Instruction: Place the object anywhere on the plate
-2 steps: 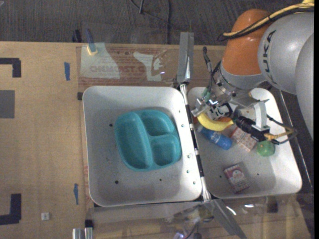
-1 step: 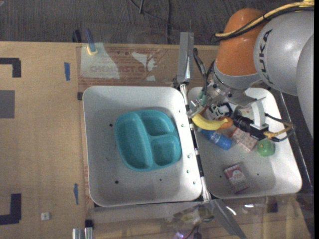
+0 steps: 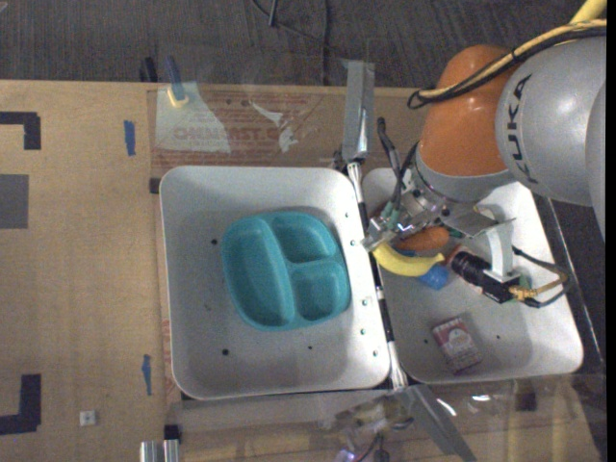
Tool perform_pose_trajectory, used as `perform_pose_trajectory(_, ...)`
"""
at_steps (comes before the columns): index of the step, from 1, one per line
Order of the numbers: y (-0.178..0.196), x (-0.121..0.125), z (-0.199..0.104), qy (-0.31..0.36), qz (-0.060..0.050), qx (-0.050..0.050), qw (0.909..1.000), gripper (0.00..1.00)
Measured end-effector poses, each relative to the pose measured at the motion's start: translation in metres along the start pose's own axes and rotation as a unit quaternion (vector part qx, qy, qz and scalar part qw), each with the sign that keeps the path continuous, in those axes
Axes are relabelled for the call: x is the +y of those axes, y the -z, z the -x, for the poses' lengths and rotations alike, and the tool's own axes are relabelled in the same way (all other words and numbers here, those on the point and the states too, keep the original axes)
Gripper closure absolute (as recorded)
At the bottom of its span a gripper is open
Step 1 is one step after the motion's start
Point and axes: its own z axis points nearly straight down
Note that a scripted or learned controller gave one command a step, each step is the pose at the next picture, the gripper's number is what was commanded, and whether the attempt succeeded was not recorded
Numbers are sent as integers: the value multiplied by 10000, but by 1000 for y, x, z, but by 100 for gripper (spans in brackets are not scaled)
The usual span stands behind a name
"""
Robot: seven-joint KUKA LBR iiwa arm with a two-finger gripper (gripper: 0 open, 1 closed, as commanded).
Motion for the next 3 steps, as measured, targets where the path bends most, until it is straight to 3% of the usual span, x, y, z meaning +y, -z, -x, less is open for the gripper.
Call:
perform_pose_trajectory(1, 15, 60, -90, -66, 18, -5, 10000, 100)
perform_pose_trajectory(2, 103, 58, -77, 388, 16, -6, 9992, 100)
perform_pose_trajectory(3, 20, 75, -68, 1513, 4, 2, 9885, 100)
